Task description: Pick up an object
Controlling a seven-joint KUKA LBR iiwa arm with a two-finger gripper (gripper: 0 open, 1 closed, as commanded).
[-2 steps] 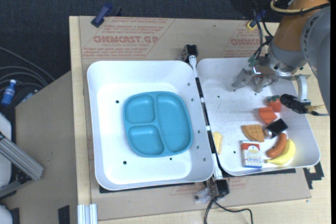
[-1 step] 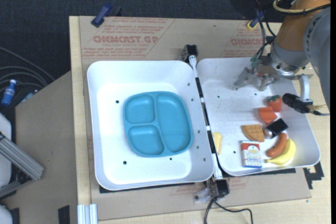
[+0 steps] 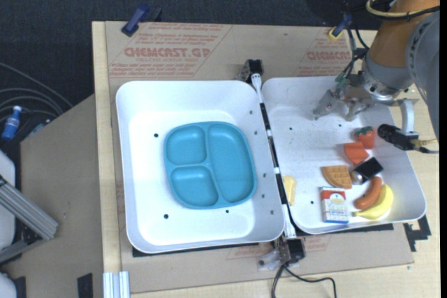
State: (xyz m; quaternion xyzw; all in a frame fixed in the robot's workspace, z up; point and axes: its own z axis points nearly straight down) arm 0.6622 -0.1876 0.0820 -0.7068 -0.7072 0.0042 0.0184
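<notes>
Your targets crowd the right bin's (image 3: 300, 216) lower right: carton (image 3: 334, 205), banana (image 3: 380, 202), sausage (image 3: 369, 193), waffle (image 3: 336, 176), black block (image 3: 367, 168), carrot-like piece (image 3: 360, 146). A descent there may wedge between neighbours. Farther up, gripper (image 3: 338, 104) hangs over bare floor, fingers spread, gripping nothing.

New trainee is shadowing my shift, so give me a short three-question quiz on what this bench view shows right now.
1. True or false: the blue divided plate lies in the left bin.
2. Multiple choice: which bin does the gripper hover over? A) left bin B) right bin C) neither.
3. Short answer: which yellow item lies at the right bin's near right corner, next to the hot dog?

Key
1. True; it lies flat at the middle of that bin.
2. B; it hangs over the far bare part, apart from the toy foods.
3. The banana. Whether the jaws are open cannot be told.
</notes>
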